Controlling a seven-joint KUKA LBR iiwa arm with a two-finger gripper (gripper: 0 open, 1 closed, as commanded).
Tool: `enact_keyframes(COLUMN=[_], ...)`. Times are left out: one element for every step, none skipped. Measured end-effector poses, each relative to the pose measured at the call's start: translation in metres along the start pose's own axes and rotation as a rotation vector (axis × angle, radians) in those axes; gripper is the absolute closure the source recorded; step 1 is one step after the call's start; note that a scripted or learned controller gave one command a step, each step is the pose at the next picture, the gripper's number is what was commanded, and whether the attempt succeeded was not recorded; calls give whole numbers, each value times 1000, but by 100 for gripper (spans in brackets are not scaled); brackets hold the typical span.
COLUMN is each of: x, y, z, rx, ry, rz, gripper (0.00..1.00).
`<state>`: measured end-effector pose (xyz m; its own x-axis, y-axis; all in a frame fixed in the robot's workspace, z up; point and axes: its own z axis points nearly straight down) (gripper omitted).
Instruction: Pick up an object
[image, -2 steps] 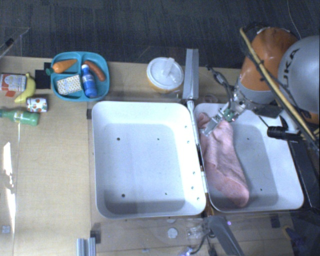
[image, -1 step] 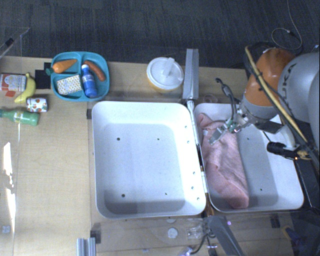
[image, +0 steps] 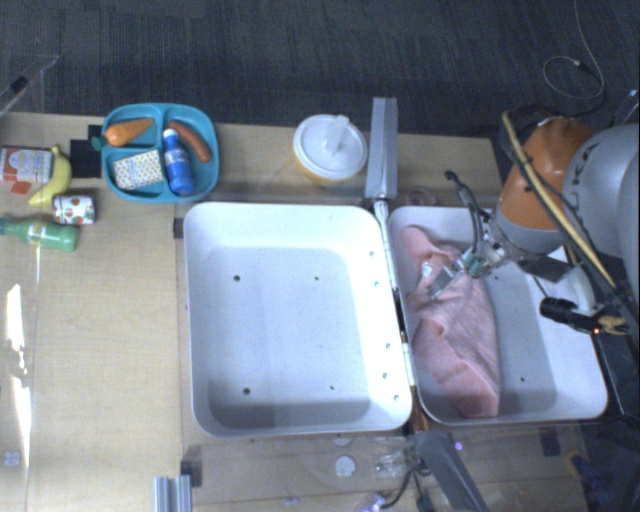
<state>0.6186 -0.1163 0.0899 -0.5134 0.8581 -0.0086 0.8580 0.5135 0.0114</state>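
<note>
- Dark carpet lies behind the pale wooden table (image: 100, 340), which bears two shallow white bins side by side.
- No writing can be read anywhere; the small carton (image: 22, 165) at the table's left edge has a red and white label, too blurred to make out, and the little can (image: 73, 209) beside it shows only coloured dots.
- A pink cloth (image: 455, 335) lies crumpled in the right bin (image: 560, 375), along that bin's left wall, reaching from near its far edge almost to its near edge.
- The hand (image: 462, 268) is low over the far part of the pink cloth, at the tip of the grey arm (image: 600, 190) with its orange band; its tip looks to touch the cloth, but whether anything is gripped is too small to tell.
- The left bin (image: 290, 320) shows its bare floor with small dark holes.
- Near the table's far left corner sits a blue divided tray (image: 205, 135) with toy food; a banana (image: 55, 178) and a green bottle (image: 40, 235) lie to its left.
- A lidded yellow cup (image: 330, 148) stands at the far edge, behind the left bin.
- Cables partly cross the right bin's right side.
</note>
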Motion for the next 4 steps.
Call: enact_keyframes(x=[-1,-1,0,-17], y=[3,3,5,51], z=[-13,-13,-23,-60], rx=[-7,-7,-10,8], ry=[-5,-5,-6,5], rz=[-3,-3,-5,132], gripper=[100,0,100,100])
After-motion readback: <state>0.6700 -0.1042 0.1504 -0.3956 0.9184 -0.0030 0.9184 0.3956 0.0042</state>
